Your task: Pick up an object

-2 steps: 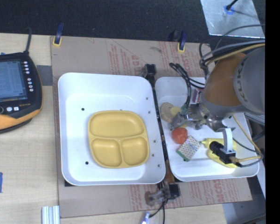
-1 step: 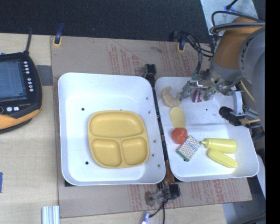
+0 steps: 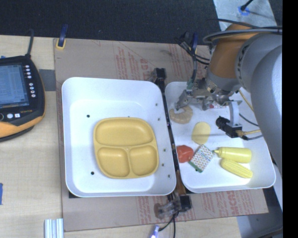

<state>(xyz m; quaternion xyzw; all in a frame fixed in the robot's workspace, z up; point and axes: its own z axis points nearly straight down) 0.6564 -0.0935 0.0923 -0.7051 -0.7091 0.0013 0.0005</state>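
One claw (image 3: 185, 101) hangs low in the far corner of the right bin (image 3: 268, 182); I cannot tell its state. A tan round piece (image 3: 181, 115) lies directly under it, just toward the camera, maybe touching. It has no clear long axis. A yellow lump (image 3: 201, 132) sits nearer the camera and more to the arm's side

Flat round tan cookie (image 3: 181, 115) lying near far-left corner of right bin (image 3: 268, 180), just under the tool (image 3: 185, 102).
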